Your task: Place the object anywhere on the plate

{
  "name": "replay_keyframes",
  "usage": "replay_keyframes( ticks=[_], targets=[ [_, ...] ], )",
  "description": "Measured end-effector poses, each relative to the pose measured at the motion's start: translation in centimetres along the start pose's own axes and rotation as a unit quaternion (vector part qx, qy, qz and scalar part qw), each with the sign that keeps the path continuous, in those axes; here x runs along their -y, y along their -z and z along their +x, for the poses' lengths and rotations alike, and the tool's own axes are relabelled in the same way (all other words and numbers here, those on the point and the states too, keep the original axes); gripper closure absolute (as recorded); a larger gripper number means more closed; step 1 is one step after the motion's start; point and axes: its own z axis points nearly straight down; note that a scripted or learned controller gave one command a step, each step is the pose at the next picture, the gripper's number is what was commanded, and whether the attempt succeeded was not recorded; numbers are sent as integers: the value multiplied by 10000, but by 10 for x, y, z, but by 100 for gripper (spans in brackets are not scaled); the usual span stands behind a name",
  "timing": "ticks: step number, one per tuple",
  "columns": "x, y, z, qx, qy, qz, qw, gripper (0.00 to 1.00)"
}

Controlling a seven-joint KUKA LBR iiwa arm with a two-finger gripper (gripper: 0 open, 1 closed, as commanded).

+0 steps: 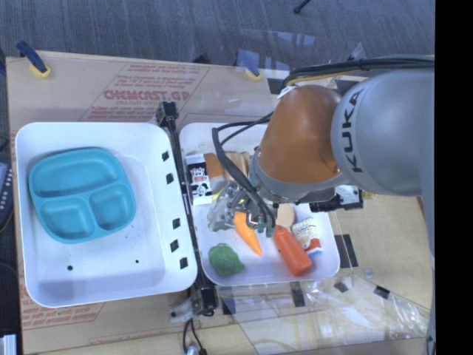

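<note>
A blue plate (77, 193) with three compartments lies in the left bin (96, 279). In the right bin (259, 276), my gripper (235, 204) reaches down among the objects. An orange carrot (248, 232) lies just below and right of its tips, touching or nearly so. A green leafy lump (225, 259) rests near the bin's front. An orange-red bottle (293, 250) lies to the right of the carrot. The arm's orange band hides much of the bin's middle.
A small white bottle with a label (307, 235) lies by the red one. A printed card (199, 180) and a tan block (214, 166) sit at the right bin's left side. Black clips (175, 202) run along the divider between the bins.
</note>
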Motion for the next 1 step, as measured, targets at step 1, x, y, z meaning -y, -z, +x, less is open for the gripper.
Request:
replay_keyframes(
  ticks=[1],
  targets=[
    [0,0,0,0,0,0,10000,0]
  ],
)
